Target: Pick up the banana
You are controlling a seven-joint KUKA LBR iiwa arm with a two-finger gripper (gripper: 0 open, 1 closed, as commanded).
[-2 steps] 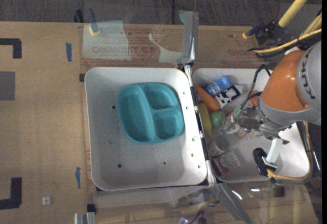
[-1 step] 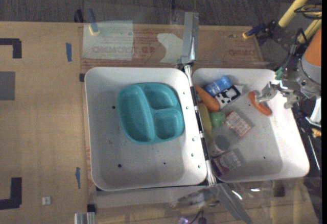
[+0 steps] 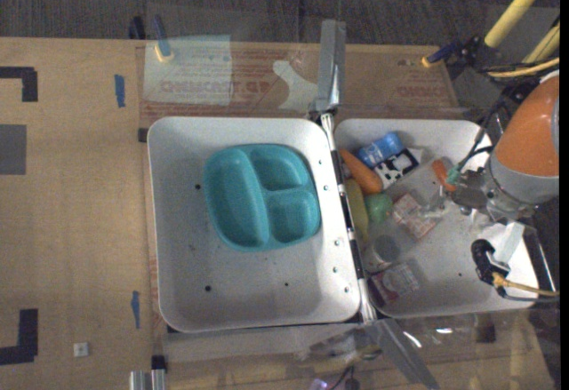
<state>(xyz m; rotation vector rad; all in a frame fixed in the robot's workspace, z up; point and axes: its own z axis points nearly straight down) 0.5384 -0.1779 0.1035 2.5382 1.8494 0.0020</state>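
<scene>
Nearest the lens, raised over the right side: grey arm (image 3: 524, 157) with a glossy orange band, rounded and hard-shelled. Below its wrist, gripper (image 3: 458, 188) low over the right bin (image 3: 462, 286), among the clutter. Open or closed, impossible to tell from up here. Nothing visibly held.

Next in size, left bin (image 3: 178, 290): shallow, white, smooth, with rounded corners, bearing a teal plate (image 3: 262, 197) of matte plastic with three wells. Right bin alike in make, but crowded.

Banana (image 3: 356, 206): pale yellow-green, long and slightly curved, lying lengthwise against the right bin's left wall. Just beside a round green fruit (image 3: 380, 206) and just below an orange carrot (image 3: 360, 171). Well apart from the gripper, across the bin.

Step in hand, by judgement: the reach, grasp not yet made. Travel left across the bin, high enough to pass over the crinkled clear packet (image 3: 413, 215). Turn the wrist to close across the banana's narrow width, not along its length. Come down at mid-body, away from the carrot's tip. Mind the wall: little room on that side, and smooth skin likely to slip under an off-centre pinch.
</scene>
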